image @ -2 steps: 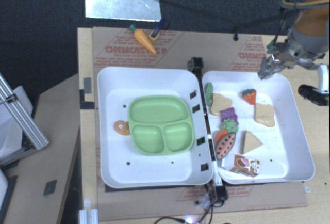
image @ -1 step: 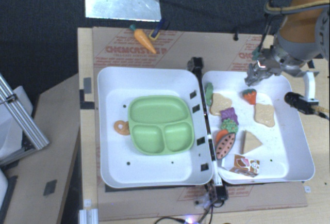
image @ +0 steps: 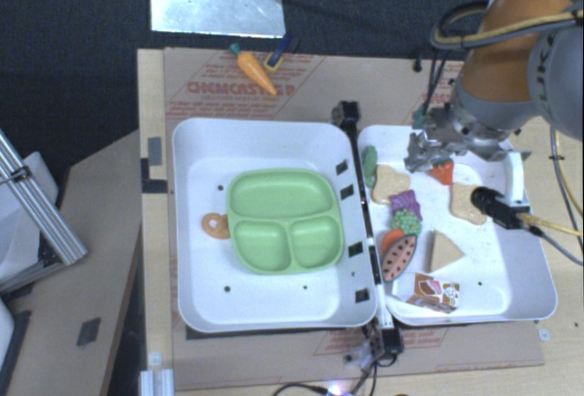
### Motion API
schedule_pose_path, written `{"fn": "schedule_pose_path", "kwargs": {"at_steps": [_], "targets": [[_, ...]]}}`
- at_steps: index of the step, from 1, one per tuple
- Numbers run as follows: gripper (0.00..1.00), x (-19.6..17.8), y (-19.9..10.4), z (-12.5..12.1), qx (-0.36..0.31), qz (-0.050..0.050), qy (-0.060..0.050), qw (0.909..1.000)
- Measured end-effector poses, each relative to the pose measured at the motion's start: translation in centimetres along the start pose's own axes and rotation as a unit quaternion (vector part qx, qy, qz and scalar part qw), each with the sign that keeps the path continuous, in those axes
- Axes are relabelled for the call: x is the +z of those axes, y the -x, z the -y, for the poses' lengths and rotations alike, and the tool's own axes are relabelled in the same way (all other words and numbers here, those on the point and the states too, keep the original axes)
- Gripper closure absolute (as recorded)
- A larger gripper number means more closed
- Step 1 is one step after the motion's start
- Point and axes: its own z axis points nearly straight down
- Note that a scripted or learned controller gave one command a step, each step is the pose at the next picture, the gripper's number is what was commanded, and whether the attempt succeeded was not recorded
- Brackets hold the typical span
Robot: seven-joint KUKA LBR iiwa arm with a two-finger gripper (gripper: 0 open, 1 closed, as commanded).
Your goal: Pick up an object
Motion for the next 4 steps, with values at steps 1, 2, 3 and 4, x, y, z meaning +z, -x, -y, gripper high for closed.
{"fn": "schedule_pose_path", "kwargs": {"at_steps": [1,2,3,4], "targets": [[1.00,0.3,-3.6,3.2,0.001,0.000,-0.001,1.0000],[1.00,0.7,-7.2,6.0,0.001,0.000,0.000,1.0000],[1.00,1.3,-12.1,8.9,0.000,0.000,-0.001,1.0000],[1.00,1.3,-14.3,9.8,0.001,0.000,0.000,1.0000]]}}
